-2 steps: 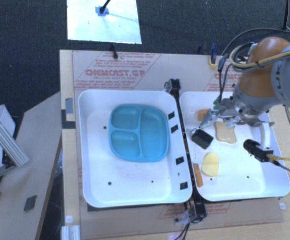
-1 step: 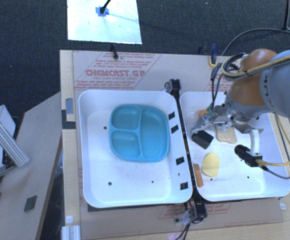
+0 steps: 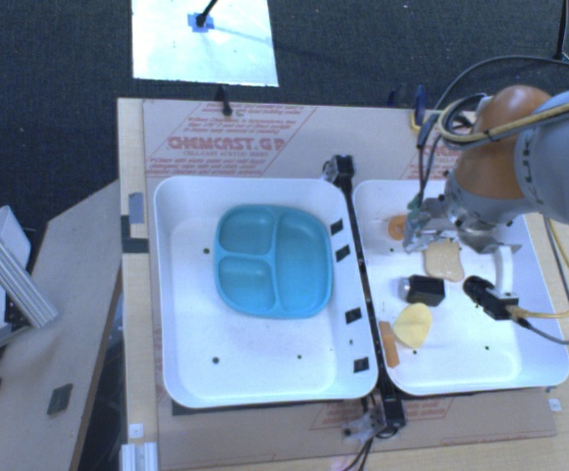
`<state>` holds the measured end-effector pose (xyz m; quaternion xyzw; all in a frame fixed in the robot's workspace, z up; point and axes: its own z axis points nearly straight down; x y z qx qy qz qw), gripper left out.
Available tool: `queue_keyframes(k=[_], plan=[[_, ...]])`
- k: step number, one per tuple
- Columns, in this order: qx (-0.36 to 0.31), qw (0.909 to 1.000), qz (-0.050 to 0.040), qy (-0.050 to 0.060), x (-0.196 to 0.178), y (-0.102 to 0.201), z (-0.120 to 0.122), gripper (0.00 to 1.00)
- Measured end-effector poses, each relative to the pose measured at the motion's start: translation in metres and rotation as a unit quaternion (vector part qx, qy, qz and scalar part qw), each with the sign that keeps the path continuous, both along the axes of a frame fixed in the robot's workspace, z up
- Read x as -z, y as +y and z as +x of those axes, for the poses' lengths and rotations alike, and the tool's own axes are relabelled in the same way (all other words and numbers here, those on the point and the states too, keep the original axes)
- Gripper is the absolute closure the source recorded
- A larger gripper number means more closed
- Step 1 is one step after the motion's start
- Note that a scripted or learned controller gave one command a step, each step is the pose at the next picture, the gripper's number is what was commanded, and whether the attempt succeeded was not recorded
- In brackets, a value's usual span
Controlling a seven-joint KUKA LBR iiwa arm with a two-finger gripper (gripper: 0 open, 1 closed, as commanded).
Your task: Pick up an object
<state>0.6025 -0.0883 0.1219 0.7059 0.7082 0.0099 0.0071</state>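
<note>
My gripper [image 3: 419, 234] hangs low over the upper left part of the right bin [image 3: 530, 361], reaching in from the right. Just to its left lies a small orange round piece [image 3: 395, 227]. A tan toast-like slice [image 3: 443, 260] lies just below and to the right of the gripper. Further toward the front are a small black block [image 3: 425, 289], a yellow chip-shaped piece [image 3: 413, 324] and an orange stick [image 3: 388, 344] by the bin's left wall. I see nothing held in the gripper.
The left bin [image 3: 186, 361] holds a blue divided plate [image 3: 270, 261]. A black divider with clips [image 3: 353, 263] runs between the bins. Yellow and black cables [image 3: 530, 312] trail from the wrist over the right bin. A grey aluminium rail [image 3: 10, 273] stands at the far left.
</note>
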Motion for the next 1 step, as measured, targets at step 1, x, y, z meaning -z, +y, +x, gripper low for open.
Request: queue_keyframes(k=[1], plan=[[-0.001, 1.0, -0.0025, 0.009, -0.0635, 0.0051, 0.0018, 1.0]])
